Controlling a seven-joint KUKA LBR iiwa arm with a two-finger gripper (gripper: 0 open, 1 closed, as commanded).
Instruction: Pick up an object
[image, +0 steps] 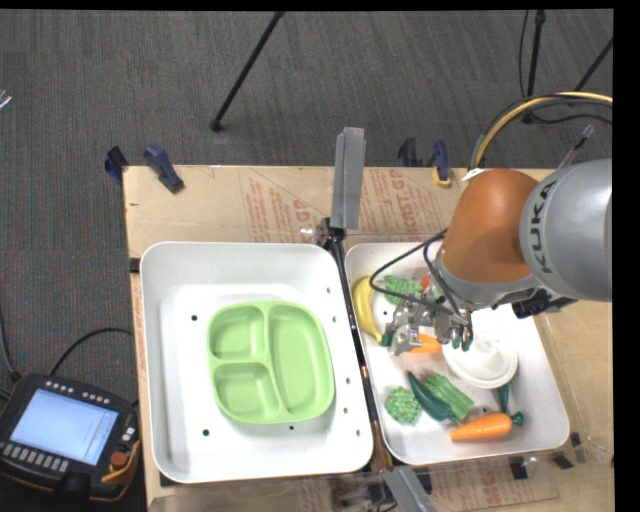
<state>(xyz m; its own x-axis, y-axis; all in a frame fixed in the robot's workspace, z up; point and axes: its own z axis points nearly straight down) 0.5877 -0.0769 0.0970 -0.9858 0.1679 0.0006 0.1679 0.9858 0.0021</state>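
toys (440, 395) in right white bin (556, 405)

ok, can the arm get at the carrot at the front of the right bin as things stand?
Probably yes. The carrot lies in the open near the front wall of the right bin, with nothing on top of it. The gripper hangs further back, over the banana and other food, so a short move forward looks free.

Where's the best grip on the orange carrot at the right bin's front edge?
Grip the orange carrot across its thick middle, coming straight down. It lies flat, pointing left, apart from the green pea pod; probably close the fingers across its width, front to back.
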